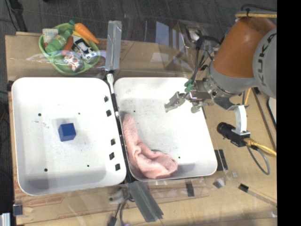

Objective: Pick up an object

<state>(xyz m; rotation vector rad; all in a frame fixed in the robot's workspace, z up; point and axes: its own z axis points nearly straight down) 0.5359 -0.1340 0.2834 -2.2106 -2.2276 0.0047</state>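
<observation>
Jaws apart, gripper (178,101) holding nothing over right bin (197,145), pink cloth (143,154) near-left, blue cube (67,131) left bin (28,126), "KU" legible on arm (244,51)

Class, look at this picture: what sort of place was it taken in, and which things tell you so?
Most likely a robotics lab bench. A robot arm with a claw reaches over two white bins, which hold a blue cube and a pink cloth; cables trail across the bench.

Soft pink cloth (146,152) (terry-like) lies in a glossy white plastic bin (197,140).
</observation>
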